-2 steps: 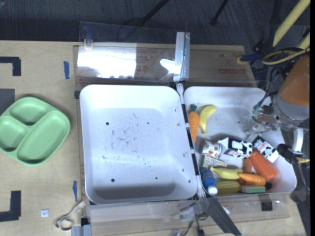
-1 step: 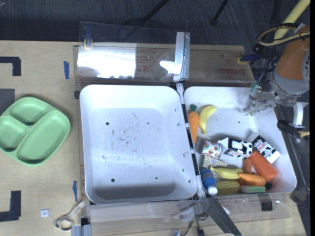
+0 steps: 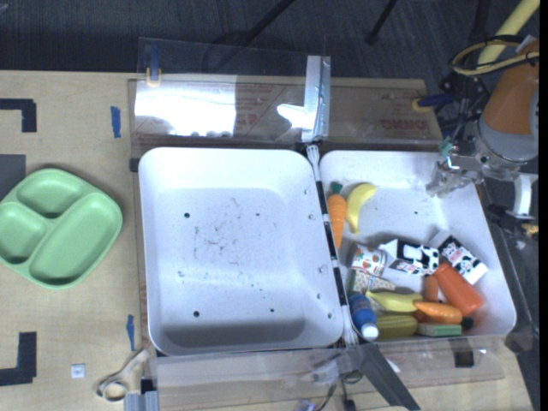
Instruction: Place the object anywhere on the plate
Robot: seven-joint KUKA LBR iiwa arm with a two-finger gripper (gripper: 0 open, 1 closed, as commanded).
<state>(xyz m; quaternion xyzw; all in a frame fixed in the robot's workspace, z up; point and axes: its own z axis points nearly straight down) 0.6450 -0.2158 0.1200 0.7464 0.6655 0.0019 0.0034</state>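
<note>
— Wooden bench point(image 3: 77, 101) carries a green divided plate point(image 3: 58, 227) at far left, its compartments bare. So nothing delivered yet?

— Nothing I can see. The left bin point(image 3: 231, 247) has no toys in it, and all the objects sit in the right bin point(image 3: 411, 187): a banana point(image 3: 360, 202) touching a carrot point(image 3: 337, 219) near the divider, then cartons, a blue-capped bottle point(image 3: 363, 315) and an orange piece point(image 3: 457, 289) heaped along the near wall.

— And the gripper point(image 3: 447, 174)?

— Hanging over the right bin's far right corner, well apart from the heap. Whether it's spread or closed I cannot tell; nothing visibly hangs from it.

— So, your judgement?

— Barely begun: picking, crossing both bins, and setting down all remain.
</note>
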